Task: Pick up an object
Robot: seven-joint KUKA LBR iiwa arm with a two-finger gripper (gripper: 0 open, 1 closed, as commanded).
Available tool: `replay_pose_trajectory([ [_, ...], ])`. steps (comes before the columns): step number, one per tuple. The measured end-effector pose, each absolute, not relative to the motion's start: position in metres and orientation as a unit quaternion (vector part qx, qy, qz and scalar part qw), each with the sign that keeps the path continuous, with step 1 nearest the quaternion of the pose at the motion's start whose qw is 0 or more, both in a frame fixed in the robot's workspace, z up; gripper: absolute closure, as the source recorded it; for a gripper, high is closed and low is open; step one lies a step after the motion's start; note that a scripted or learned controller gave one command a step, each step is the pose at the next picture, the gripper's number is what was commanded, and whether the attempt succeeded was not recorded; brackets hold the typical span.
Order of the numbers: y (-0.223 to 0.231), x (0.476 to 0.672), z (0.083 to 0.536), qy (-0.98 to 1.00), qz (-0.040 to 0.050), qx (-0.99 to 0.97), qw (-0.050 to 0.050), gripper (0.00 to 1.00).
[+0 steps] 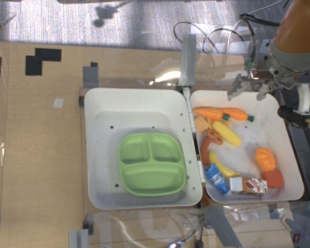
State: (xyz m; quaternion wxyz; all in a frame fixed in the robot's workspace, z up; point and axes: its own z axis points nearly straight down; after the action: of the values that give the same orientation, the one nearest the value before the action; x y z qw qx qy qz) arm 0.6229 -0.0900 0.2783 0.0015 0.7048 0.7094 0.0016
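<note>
With the tool [250, 88] spread open over the right bin [292, 159], it may clip the crowded carrot [221, 112] and corn [226, 133] and grab nothing

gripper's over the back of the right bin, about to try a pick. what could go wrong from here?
1. The toys crowd together: the carrot, corn and neighbouring pieces touch, so the gripper may close on two things or knock one aside.
2. Several lie against the divider wall, leaving little finger room.
3. The round orange fruit could roll away when touched.
</note>
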Motion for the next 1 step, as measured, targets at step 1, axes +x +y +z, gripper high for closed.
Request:
replay_pose_trajectory([
  [1,-0.1279,0.6204,0.0977,0.794,0.0013,0.608,0.002,0.00],
])
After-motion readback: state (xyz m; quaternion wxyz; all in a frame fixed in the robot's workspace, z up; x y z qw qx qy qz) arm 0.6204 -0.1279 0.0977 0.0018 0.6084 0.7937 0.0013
